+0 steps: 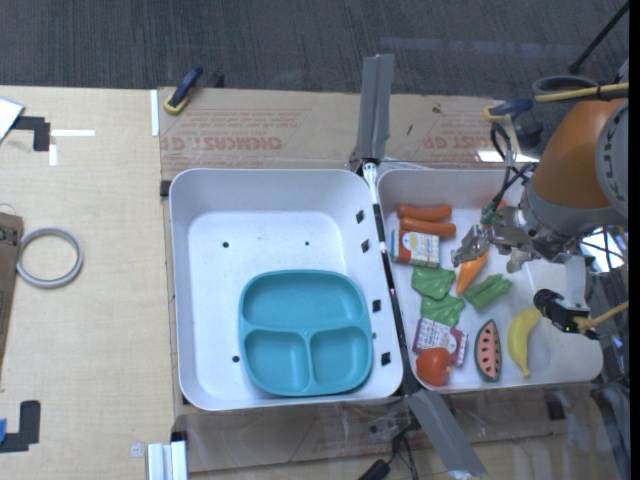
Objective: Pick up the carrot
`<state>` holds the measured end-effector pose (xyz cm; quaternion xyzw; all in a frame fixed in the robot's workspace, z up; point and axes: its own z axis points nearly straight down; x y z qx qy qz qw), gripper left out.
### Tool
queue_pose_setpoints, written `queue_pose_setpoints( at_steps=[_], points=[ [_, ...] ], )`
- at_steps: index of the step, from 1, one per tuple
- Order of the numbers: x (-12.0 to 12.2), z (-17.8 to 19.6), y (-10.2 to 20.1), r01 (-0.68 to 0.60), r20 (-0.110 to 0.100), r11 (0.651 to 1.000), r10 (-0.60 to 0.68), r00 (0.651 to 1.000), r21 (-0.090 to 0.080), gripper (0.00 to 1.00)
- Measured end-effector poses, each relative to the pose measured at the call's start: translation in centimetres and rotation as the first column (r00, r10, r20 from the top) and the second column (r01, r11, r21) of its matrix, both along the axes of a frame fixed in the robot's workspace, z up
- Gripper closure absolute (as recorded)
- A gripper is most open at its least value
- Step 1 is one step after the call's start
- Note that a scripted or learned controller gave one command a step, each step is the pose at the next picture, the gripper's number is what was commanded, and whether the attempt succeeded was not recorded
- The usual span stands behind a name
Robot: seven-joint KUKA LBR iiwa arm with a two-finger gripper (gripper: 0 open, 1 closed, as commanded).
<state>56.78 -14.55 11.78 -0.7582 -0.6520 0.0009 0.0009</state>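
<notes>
Orange carrot (470,273) sits pinched in the hand (476,258) — tilted, over the right bin (560,373).

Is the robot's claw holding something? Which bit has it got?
Yes, the claw grips the carrot by its upper end; the orange tip hangs below, over the right bin.

A teal plastic three-compartment plate (305,331) lay in the white left bin (200,218). Right of that plate, in the white right bin (570,368), were an orange carrot (470,273), two orange-red sausages (425,220), green leafy pieces (436,286), a red watermelon slice with black seeds (487,349), a yellow banana (521,340) and a red tomato (433,366).
</notes>
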Motion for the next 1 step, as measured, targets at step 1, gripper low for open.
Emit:
queue_pose_setpoints(
  at_steps=[1],
  points=[
    [0.00,0.01,0.00,0.000,0.000,1.000,0.000,1.000,0.000,0.00]
  ],
)
